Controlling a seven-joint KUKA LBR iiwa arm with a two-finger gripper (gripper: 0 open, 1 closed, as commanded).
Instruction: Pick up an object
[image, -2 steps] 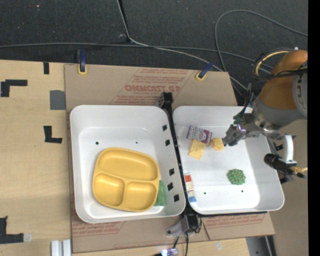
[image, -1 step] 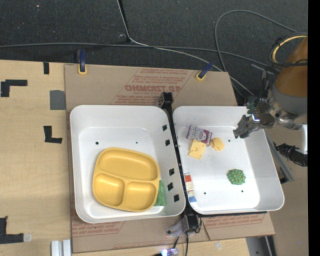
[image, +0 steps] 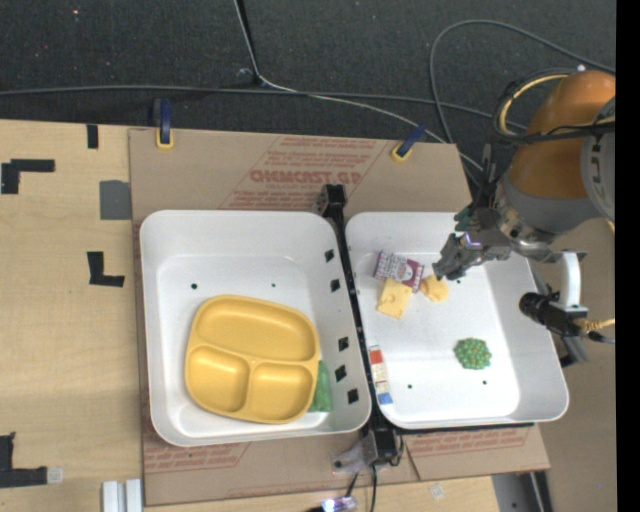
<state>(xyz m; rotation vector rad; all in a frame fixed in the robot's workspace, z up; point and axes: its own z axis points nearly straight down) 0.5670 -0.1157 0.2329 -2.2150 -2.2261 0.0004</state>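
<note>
From above, the dark two-finger gripper (image: 447, 270) sits low over the right shallow white bin (image: 500, 400), its tip just beside a small yellow cheese-like chunk (image: 436, 289); how it stands cannot be told. Nearby lie a yellow wedge (image: 393, 299), a purple packet (image: 397, 267) and a green knobbly ball (image: 473, 352). The left white bin (image: 160, 300) holds a yellow divided plastic tray (image: 252, 357).

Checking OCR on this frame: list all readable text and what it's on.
Red print on the cardboard sheet behind the bins: too blurred to read.
Purple packet in the right bin: markings too small to read.
Slim red, white and blue item by the divider: markings too small to read.
Nothing else bears text.
</note>
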